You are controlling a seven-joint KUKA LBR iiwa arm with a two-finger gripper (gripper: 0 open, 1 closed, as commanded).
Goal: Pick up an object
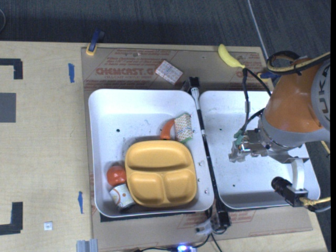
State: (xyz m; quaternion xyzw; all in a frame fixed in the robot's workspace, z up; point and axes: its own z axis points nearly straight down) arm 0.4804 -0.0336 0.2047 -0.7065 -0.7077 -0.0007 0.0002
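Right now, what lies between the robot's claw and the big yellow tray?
In the camera view: bare white bin floor, then the dark divider between bins, before the yellow compartment tray.

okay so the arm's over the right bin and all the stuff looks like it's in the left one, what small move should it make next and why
Probably shift the hand leftward across the divider toward the left bin. The hand hangs over the right bin, while the yellow divided tray, the orange-and-white item and the small pieces near the back all lie in the left one.
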